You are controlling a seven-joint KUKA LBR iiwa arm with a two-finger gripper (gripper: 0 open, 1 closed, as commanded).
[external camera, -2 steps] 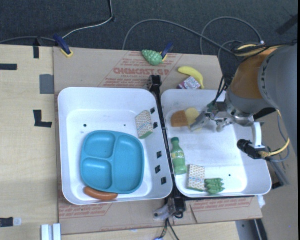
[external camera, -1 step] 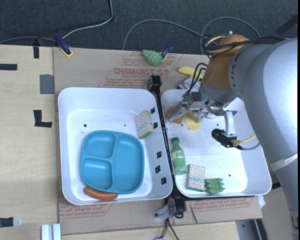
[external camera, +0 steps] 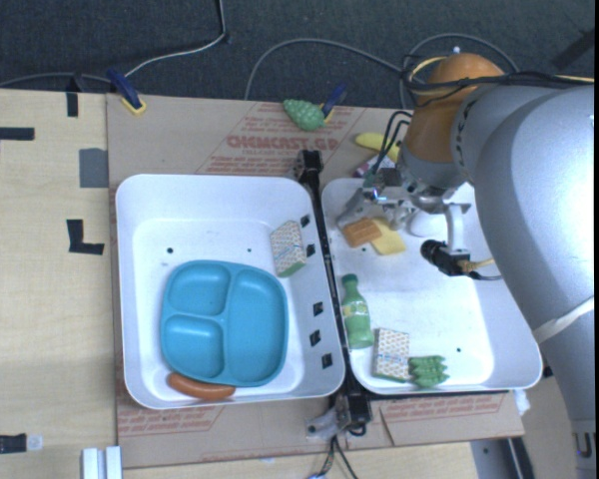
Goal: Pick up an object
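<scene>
Plastic, cardboard and painted metal, as we see them.
We see two smooth, slightly glossy white plastic bins, the left bin (external camera: 140, 267) and the right bin (external camera: 479, 337), on matt brown cardboard (external camera: 250, 143). Left of the gripper (external camera: 379, 200), a blue compartment plate (external camera: 225, 322) looks like smooth satin plastic; below it a green bottle (external camera: 355, 312) looks translucent and glossy. The arm (external camera: 539, 168) shows smooth grey casing.

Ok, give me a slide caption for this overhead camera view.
KUKA arm's gripper hangs over a tan block in the right bin; blue tray in the left.
</scene>
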